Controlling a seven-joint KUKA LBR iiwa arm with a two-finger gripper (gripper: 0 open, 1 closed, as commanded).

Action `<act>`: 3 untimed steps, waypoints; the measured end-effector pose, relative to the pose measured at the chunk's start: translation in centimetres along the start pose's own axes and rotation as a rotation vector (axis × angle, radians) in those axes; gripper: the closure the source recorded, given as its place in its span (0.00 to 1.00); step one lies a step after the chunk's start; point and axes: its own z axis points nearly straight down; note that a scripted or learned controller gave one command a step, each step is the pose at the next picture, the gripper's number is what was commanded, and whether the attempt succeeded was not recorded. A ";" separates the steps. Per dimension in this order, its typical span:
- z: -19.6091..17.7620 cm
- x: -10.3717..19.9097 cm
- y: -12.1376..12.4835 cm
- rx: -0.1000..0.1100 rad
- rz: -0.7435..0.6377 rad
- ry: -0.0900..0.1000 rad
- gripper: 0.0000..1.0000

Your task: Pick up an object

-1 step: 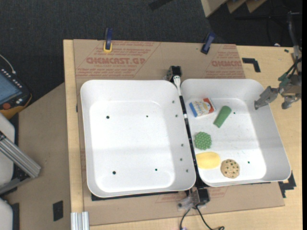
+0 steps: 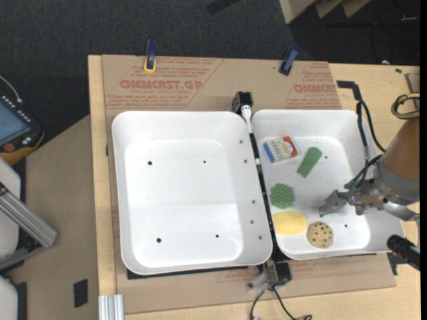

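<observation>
Nearest the camera, at the bottom of the right bin point(image 2: 347, 120), a round tan cookie point(image 2: 320, 234) with dark chips lies just beside a pale yellow, lemon-like piece point(image 2: 289, 223), which sits at its 10 o'clock. At 12 o'clock from the yellow piece rests a bumpy green ball point(image 2: 282, 194), and further up the bin lie a slanted green block point(image 2: 309, 162) and a small red, white and blue carton point(image 2: 280, 149). The left bin point(image 2: 127, 179) has nothing to offer the task.

The gripper point(image 2: 330, 206) hangs low over the right bin's floor, at about 1 o'clock from the cookie and 3 o'clock from the green ball, close to both but touching neither. Whether its claw stands apart or together I cannot tell; nothing sits in it.

The cookie looks the likeliest target. It is probably a light, stiff toy, flat and low, so a grasp across its rim from above would suit, though its thinness leaves little to bite. The rounded yellow piece may roll or squirt out; the green block, with flat parallel sides, seems the easiest hold.
</observation>
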 end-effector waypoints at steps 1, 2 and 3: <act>-10.2 -1.8 5.1 -0.031 -0.004 -0.014 0.00; -10.6 -1.7 4.8 -0.022 -0.002 -0.011 1.00; -8.3 -5.8 0.2 -0.013 0.005 -0.008 1.00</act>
